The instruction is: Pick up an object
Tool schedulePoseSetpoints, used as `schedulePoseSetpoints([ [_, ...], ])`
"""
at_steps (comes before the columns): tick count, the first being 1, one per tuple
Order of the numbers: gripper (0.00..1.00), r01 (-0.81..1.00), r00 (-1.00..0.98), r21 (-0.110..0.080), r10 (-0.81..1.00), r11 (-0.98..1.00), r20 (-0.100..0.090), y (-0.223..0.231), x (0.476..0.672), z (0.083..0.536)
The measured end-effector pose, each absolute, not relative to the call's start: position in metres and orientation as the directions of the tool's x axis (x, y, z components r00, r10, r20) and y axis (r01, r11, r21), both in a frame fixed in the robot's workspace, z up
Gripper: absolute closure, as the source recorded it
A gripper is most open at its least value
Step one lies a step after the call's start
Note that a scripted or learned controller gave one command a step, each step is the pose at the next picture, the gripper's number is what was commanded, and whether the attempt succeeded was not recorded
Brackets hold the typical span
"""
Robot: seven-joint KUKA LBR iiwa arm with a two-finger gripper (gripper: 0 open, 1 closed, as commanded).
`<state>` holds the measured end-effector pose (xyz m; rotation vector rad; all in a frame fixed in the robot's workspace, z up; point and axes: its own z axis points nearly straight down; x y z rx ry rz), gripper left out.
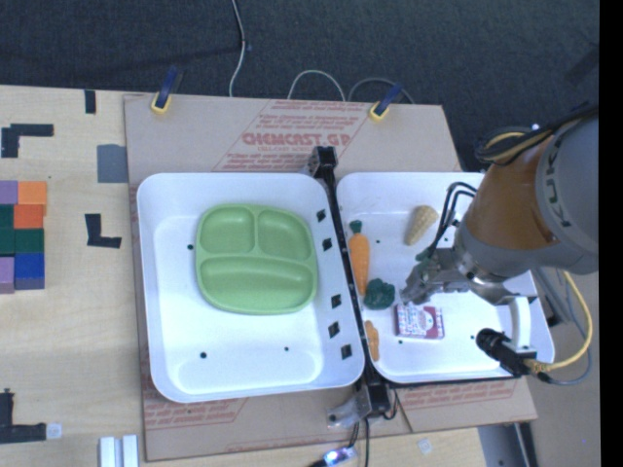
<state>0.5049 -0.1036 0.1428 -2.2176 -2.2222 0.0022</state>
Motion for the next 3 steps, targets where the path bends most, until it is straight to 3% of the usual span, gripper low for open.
schedulePoseSetpoints([
  [2, 1.00, 1.000, -0.002, -0.003, 1.000, 0.002, 0.000, -0.095, 0.511, 0.224],
  [3, 1.00, 1.000, -0.007, -0.004, 1.000, 0.007, 0.001, -0.041, 0.530, 0.230],
])
